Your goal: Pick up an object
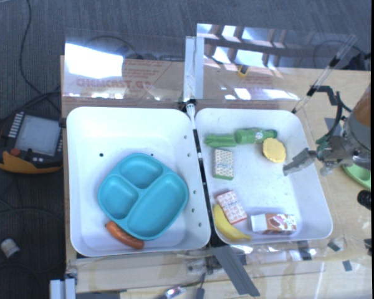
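Gripper [301,161] at the right bin's [311,229] right edge — finger state cannot be told, nothing seen held; the yellow lemon-like piece [274,149] lies nearest, just beside it.

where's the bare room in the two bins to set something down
Left bin: bare floor along the back, behind the blue plate. Right bin: an open patch mid-floor, between the yellow lemon and the small box. Crowded along its left side, where the banana and two packets lie.
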Tool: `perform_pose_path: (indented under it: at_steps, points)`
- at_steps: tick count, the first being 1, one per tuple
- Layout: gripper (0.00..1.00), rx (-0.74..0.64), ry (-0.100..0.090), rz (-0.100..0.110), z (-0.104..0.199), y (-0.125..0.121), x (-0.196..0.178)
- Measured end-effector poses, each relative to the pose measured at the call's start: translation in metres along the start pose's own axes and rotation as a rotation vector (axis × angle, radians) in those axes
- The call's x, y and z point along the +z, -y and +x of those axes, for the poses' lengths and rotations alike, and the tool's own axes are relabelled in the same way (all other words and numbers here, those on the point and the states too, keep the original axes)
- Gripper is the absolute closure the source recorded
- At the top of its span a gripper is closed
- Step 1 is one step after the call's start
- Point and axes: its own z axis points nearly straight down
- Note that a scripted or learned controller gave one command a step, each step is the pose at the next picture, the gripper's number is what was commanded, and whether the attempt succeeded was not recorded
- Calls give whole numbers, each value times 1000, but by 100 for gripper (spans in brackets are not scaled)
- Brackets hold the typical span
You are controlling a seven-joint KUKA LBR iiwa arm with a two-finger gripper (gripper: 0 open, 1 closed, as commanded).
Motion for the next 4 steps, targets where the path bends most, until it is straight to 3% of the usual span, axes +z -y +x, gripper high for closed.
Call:
perform_pose_path:
  at_steps: [1,2,3,4]
  points:
    - [0,-97,2,1,-2,-56,68]
    - [0,-291,-3,-7,-22,-97,152]
    - [0,-318,-4,-13,-23,-142,158]
    - [100,-320,15,-43,-27,-150,132]
